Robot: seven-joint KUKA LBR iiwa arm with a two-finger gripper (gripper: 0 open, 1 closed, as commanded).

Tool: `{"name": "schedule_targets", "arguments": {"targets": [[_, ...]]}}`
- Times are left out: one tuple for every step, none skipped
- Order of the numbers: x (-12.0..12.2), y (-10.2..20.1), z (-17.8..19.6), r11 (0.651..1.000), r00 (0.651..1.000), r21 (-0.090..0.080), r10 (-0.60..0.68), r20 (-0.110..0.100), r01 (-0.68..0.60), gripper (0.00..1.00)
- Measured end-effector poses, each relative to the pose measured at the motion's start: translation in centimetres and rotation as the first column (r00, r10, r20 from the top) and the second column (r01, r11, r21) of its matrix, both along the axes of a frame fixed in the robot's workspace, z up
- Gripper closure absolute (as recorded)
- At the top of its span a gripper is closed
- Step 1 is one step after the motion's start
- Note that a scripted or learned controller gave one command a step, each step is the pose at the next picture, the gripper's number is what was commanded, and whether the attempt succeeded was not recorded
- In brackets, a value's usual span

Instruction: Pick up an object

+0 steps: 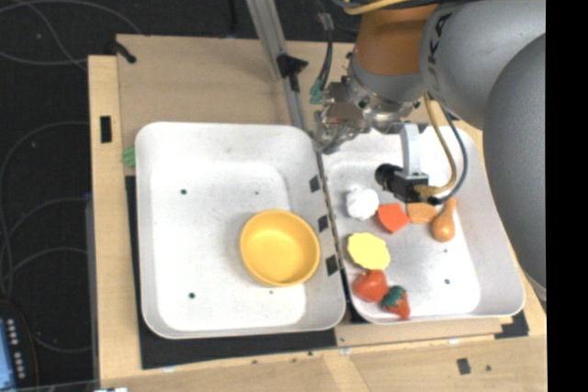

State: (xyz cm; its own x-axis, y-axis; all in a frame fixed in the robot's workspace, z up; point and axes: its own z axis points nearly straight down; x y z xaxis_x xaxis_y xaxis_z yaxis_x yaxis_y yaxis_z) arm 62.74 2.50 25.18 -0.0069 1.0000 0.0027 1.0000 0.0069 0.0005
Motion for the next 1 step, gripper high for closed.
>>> {"name": "schedule_targets", "arguments": {"targets": [[-1.47, 4.68, -1.32, 1.0, 1.0, -0.002, -0.004, -0.001, 0.004, 1.0]]}}
